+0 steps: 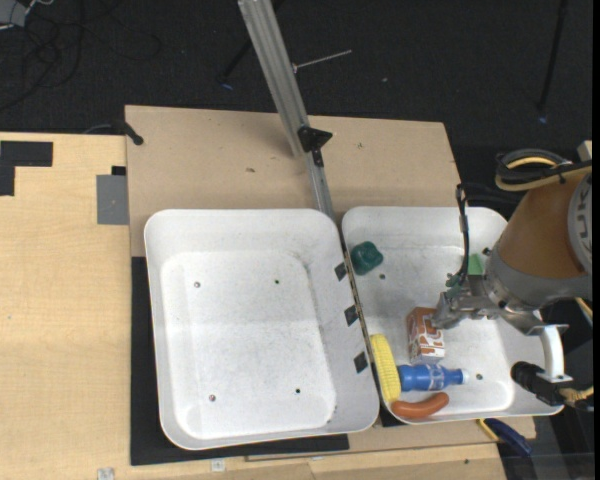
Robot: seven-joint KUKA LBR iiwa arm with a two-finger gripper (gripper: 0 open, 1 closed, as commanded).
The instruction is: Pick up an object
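Camera view: two white bins sit side by side on the table (pixel 230 158). The arm (pixel 545 233) reaches in from the right over the right bin (pixel 420 230). The hand (pixel 450 308) is low in that bin, just above and touching the upper edge of a red-and-white packet (pixel 427 336); whether it is apart or together cannot be told. Near the bin's front edge lie a yellow bar (pixel 384 366), a blue bottle (pixel 428 377) and an orange sausage (pixel 420 405). A green piece (pixel 366 258) lies at the rear left. The left bin (pixel 245 318) adjoins.
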